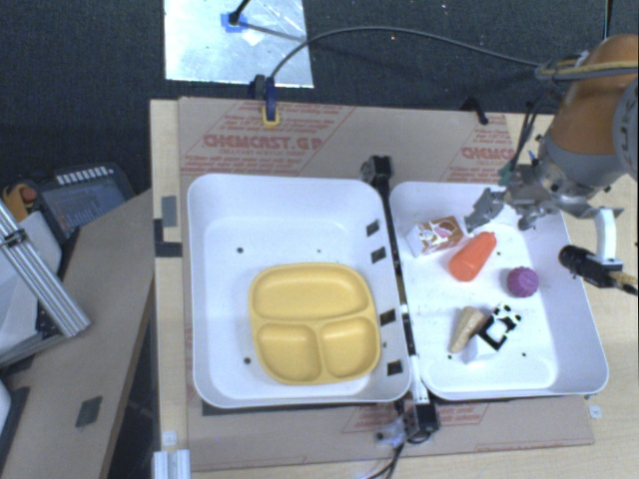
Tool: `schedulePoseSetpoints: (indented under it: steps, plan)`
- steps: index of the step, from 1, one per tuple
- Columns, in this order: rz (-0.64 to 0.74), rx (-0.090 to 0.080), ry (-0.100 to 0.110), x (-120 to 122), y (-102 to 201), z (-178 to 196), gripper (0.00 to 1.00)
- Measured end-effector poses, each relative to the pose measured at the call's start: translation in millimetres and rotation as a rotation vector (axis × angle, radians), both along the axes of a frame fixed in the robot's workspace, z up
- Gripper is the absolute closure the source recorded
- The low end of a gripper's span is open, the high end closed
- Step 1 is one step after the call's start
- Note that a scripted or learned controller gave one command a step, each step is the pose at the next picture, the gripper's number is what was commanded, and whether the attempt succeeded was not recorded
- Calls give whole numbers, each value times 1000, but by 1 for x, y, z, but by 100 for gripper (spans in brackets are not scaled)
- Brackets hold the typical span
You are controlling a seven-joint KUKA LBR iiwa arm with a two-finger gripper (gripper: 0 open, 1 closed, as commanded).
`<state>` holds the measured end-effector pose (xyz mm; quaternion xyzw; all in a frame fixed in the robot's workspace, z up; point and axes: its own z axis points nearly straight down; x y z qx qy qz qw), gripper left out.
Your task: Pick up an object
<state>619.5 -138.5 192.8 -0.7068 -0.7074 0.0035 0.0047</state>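
Reaching in from the right, grey two-finger gripper (507, 208) hovering over the right white bin (569, 367). Fingers apart, holding nothing. Just below: smooth orange carrot-shaped toy (472, 255), lying tilted.

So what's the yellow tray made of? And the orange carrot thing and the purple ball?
The yellow tray looks like moulded plastic: smooth, one even colour, rounded compartments, a soft sheen. The orange carrot seems to be toy plastic too, plain and slightly glossy. The purple ball looks duller; it could be rubber or plastic, too small to tell.
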Motion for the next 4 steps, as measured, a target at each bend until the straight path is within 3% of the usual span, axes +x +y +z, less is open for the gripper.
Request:
schedulePoseSetpoints:
  steps: [1,3,4]
  plan:
    - [2,-2,-13,3,0,8,0]
    - [4,-2,-13,8,6,-76,0]
    - [1,-8,-31,13,4,-79,0]
